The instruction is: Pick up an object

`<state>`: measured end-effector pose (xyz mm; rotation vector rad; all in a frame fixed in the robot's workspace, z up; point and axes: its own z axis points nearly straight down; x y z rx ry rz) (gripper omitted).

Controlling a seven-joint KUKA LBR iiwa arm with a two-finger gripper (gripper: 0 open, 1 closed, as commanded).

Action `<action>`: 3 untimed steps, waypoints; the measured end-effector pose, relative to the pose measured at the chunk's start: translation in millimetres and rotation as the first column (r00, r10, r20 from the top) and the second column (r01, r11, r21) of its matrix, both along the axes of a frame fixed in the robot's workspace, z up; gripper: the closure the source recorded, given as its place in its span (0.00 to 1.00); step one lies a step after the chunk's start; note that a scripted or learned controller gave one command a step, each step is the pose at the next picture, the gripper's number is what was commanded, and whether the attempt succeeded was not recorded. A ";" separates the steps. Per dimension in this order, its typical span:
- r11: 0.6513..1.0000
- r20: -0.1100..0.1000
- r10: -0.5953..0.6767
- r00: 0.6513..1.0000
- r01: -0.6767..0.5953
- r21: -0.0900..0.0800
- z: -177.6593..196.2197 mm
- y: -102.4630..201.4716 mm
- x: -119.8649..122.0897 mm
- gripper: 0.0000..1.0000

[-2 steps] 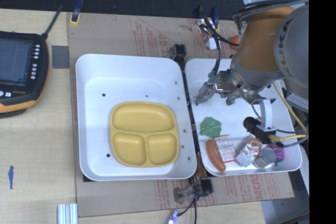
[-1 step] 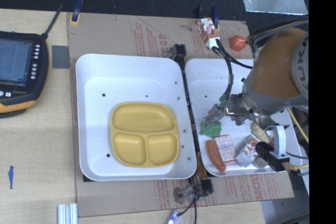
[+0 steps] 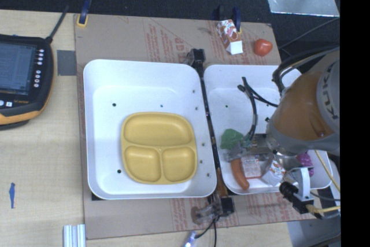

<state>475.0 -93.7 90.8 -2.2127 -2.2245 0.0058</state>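
Observation:
The right bin [image 3: 231, 85] holds a green leafy item [image 3: 231, 137], an orange sausage-shaped piece [image 3: 239, 174] near its front edge, and a small red-and-white packet [image 3: 252, 166]. A purple item [image 3: 304, 157] peeks out by the arm. My gripper [image 3: 245, 153] hangs low over the front of this bin, just above the packet and beside the green item. The grey arm with its orange band [image 3: 303, 110] covers the bin's right half. Nothing can be made out in the gripper's grasp.
The left bin [image 3: 104, 84] holds a yellow divided plate [image 3: 159, 146]. Behind the bins, a small carton [image 3: 229, 35] and a red tomato-like ball [image 3: 263, 47] sit on the cardboard. A teach pendant [image 3: 20, 78] lies far left. Black cables [image 3: 252, 102] loop over the right bin.

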 end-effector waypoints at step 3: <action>1.000 0.003 0.004 1.000 -0.004 -0.001 12.7 -114.9 154.9 1.00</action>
